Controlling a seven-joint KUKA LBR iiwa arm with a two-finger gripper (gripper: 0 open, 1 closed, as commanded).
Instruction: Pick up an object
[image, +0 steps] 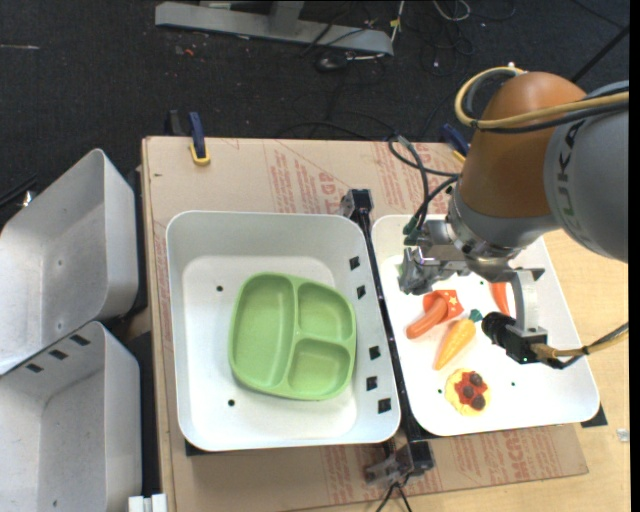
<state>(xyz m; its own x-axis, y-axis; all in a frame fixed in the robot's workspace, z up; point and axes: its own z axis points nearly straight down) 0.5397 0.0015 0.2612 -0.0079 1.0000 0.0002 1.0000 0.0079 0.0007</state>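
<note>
Toy food lies scattered in the right bin, and everything below is placed from that bin; nearest the camera, close to the bin's front wall, sits a small yellow round piece with dark red topping; just behind it, about the bin's middle, a yellow-orange carrot lies at a slant, and beside that, toward the bin's left wall, a red-orange carrot-like piece lies with a small red piece touching its far end; a thin orange piece shows near the bin's centre-right, partly hidden by the arm; a small black fitting with a cable hangs over the bin just right of the yellow carrot; the gripper hovers above the bin's far-left part, near the red pieces, and whether it is spread or closed I cannot tell; nothing is visibly caught in it; left of this bin, touching it along the dividing edge, the left bin holds a green divided plate; beyond the bin's far side rises the grey arm with its orange band.
</note>
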